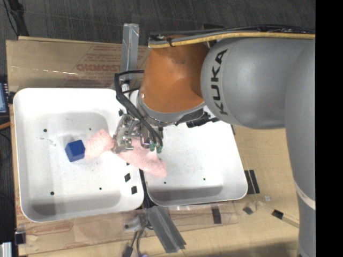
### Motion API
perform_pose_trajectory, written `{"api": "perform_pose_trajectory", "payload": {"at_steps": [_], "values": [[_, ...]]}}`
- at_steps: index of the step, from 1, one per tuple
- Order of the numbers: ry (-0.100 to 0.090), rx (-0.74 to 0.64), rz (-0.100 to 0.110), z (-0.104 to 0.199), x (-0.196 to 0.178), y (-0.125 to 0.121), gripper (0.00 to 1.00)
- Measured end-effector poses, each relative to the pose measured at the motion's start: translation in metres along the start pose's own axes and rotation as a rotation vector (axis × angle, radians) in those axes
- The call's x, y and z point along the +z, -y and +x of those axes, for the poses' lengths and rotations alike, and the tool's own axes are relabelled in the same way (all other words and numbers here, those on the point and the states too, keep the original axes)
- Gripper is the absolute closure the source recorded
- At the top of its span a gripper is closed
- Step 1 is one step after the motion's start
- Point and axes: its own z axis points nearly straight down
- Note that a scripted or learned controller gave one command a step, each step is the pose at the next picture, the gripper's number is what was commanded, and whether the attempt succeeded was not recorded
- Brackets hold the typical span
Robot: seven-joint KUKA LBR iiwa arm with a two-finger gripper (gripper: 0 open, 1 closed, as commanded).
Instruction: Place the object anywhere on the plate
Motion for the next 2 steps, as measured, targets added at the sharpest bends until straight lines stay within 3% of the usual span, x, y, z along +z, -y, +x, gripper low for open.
{"api": "perform_pose_trajectory", "payload": {"at_steps": [1, 2], "values": [[0.001, -0.107, 0.0, 0.0331, -0.0059, -0.0369, 1.0], [0.001, -0.107, 0.0, 0.033, -0.006, -0.0367, 0.0]]}}
